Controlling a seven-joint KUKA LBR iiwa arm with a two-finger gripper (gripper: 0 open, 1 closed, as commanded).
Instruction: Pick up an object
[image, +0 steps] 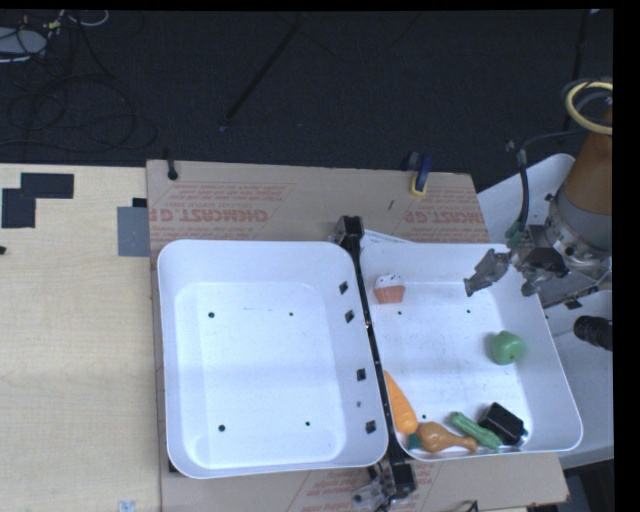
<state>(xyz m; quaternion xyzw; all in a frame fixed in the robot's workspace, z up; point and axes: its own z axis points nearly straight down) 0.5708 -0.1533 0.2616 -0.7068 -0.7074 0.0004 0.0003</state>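
My gripper (497, 268) hangs over the far right part of the right bin (560, 380); I cannot tell its state. Nothing shows in its grasp. A green ball (507, 347) lies just below it. An orange block (389, 291) sits near the divider; a carrot (400, 403), green piece (473, 429) and black block (503, 422) crowd the near edge.

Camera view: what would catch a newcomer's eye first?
The green ball alone on the right bin's floor near its right wall, and the gripper hovering over that bin's upper right. A cluster sits at the bin's bottom edge: carrot, black block.
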